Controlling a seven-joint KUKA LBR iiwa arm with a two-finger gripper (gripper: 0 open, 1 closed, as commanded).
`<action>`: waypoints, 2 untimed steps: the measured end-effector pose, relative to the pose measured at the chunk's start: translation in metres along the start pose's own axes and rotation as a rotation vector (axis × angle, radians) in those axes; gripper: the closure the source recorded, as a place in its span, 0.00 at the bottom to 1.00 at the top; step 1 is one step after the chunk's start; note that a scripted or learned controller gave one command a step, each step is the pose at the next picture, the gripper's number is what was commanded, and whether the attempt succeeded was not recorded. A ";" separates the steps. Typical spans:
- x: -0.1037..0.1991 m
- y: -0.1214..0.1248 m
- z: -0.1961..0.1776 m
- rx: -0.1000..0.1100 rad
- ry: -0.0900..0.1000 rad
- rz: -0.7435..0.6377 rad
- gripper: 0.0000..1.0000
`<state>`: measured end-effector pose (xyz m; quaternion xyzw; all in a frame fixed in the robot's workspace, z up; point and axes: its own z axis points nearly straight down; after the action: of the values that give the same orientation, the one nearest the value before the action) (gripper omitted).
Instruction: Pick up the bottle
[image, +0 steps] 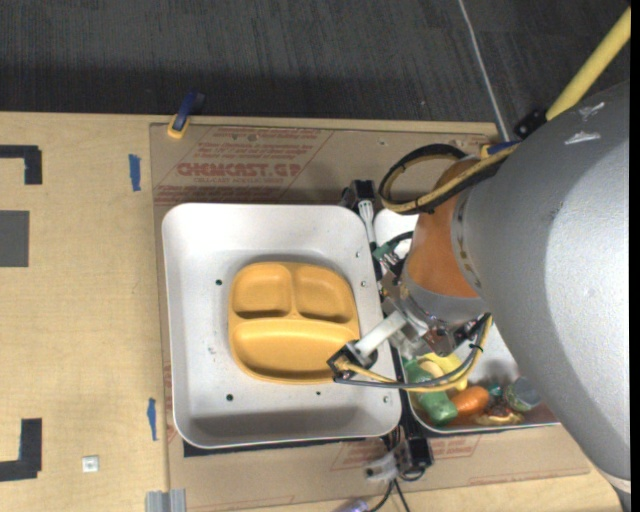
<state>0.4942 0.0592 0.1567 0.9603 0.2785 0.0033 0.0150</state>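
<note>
My arm (520, 250) covers most of the right bin (480, 424), with the orange band (440, 260) over its near half. The gripper (432, 348) hangs low into that bin near the wall shared with the left bin, above a small heap of objects. In the heap I see a yellow piece (432, 368), a green object (437, 405) and an orange object (470, 401). A pale bluish, clear-looking thing (520, 394) pokes out at the arm's edge; I cannot tell whether it is the bottle. The rest of the right bin is hidden.
The left bin (200, 300) holds a yellow divided plate (290, 320) lying flat in its middle. Both bins rest on a cardboard sheet (240, 165) on the wooden bench. Cables (400, 180) loop behind the wrist.
</note>
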 end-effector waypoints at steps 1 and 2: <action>-0.014 -0.004 -0.046 0.030 0.007 -0.287 1.00; 0.005 0.072 -0.095 0.030 0.008 -0.367 1.00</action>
<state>0.5355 0.0041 0.2539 0.8934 0.4492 0.0000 0.0001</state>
